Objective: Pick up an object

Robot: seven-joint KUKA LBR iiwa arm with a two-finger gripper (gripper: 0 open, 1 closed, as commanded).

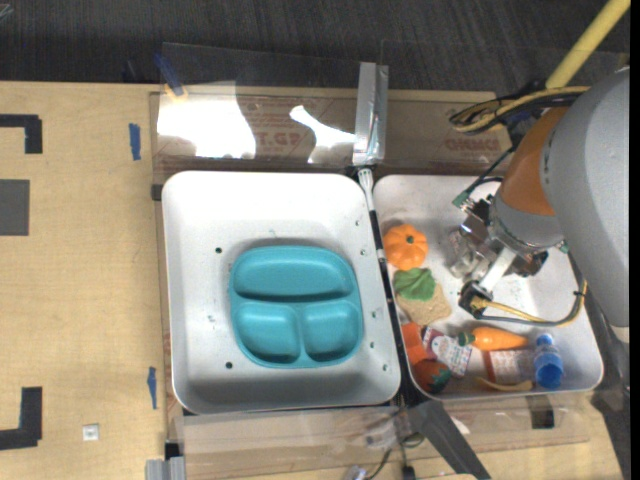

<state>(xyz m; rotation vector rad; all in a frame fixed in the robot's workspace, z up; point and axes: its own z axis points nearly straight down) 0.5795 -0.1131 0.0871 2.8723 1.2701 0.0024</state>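
Note:
My gripper (470,280) hangs over the middle of the right bin (570,373), pointing down and to the left. Nothing shows between its fingers. Left of it lie a small orange pumpkin (406,245) and a green leafy piece (415,284) on a tan slice (428,309). Below the gripper lie a carrot (498,340), a small bottle with a red-and-white label (452,349) and a clear bottle with a blue cap (530,365). An orange-red item (417,366) sits at the bin's lower left.
The left bin (190,268) holds a teal divided tray (296,303). A clear upright panel (260,118) stands behind the bins, with a metal post (369,113) at its middle. Yellow cables (495,108) run at the upper right.

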